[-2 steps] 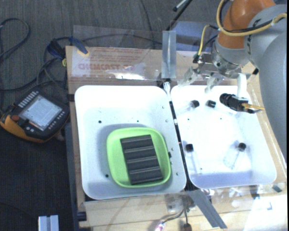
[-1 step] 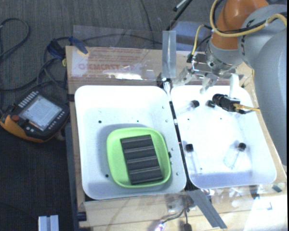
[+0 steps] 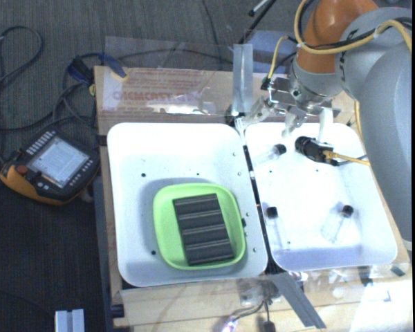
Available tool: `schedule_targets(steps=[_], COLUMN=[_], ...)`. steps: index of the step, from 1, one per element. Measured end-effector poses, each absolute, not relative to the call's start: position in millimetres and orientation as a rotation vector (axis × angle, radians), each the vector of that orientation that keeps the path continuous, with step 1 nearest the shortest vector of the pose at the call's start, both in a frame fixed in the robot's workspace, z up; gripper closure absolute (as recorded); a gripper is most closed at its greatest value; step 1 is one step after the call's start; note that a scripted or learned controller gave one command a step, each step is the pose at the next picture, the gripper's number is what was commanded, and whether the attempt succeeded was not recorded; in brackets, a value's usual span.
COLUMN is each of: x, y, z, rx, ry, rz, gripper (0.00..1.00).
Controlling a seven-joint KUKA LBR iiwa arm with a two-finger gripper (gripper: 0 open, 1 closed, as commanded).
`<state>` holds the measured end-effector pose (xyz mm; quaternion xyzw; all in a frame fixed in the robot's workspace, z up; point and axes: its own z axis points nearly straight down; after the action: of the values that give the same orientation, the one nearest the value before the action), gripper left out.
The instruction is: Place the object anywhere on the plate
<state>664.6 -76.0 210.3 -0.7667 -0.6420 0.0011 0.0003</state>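
A green plate lies in the left bin, toward its front. A dark grey ridged block rests flat on the plate, covering most of its middle. My gripper hangs over the back edge of the right bin, far from the plate. Its two pale fingers stand apart, open, with nothing between them.
In the right bin lie a small clear vial with a black cap, a small black-capped piece near the divider and another at the back. A teach pendant sits on the floor at left. A clear bag lies behind the left bin.
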Motion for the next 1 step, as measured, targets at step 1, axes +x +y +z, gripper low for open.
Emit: schedule_targets(steps=[1], x=[668.0], y=[-55.4], z=[194.4], rx=[-2.433], ry=[-1.987], rz=[0.005], gripper=[0.0])
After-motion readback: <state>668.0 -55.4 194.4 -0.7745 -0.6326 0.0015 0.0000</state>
